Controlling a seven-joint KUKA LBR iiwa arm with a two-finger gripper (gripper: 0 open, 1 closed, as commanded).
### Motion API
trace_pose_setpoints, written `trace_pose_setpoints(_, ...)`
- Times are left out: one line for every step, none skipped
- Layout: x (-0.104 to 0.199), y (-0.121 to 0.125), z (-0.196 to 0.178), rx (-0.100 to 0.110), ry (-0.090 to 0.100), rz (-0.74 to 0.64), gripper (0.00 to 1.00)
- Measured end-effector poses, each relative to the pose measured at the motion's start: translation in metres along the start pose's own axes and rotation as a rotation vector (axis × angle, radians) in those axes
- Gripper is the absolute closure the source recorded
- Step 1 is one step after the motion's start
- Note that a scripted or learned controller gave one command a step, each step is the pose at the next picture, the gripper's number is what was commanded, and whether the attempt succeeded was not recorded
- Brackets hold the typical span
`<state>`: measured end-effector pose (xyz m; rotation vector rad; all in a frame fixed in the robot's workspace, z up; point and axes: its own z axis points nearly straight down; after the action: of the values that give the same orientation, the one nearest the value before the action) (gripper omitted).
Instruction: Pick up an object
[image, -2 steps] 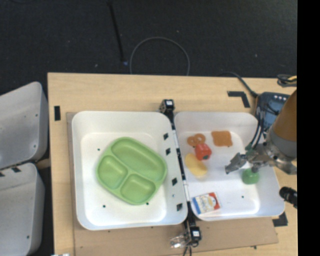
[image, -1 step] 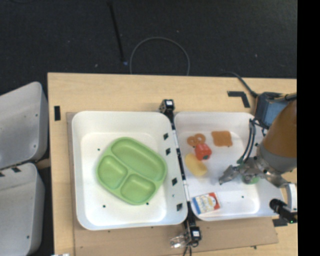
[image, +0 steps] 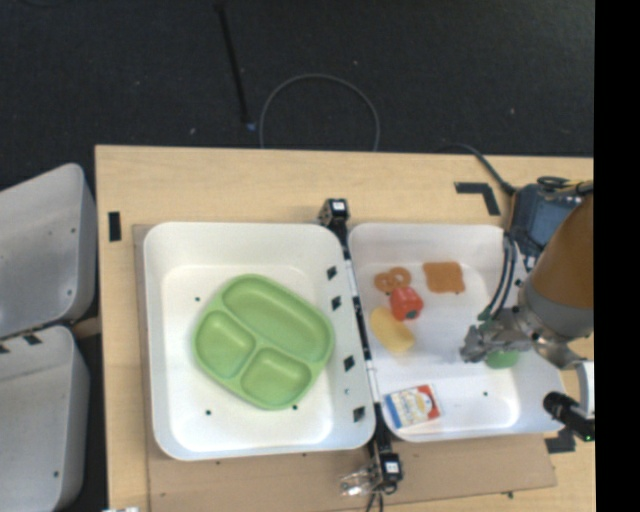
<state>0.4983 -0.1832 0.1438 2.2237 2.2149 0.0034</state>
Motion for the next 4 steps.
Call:
trace_pose_setpoints(-0.005, -0.006, -0.048, -0.003, -0.002, 0.002, 1.00)
trace_pose_setpoints(-0.006, -0.003, -0.101, -0.004, -0.002, -0.007, 1.00)
trace_pose_setpoints(0.049, 0.005, -0.108, -0.001, 0.001, -0.012, 1.00)
trace_pose_setpoints(0.108, 0.027, -0.110, 0.001, 0.002, -0.013, 1.00)
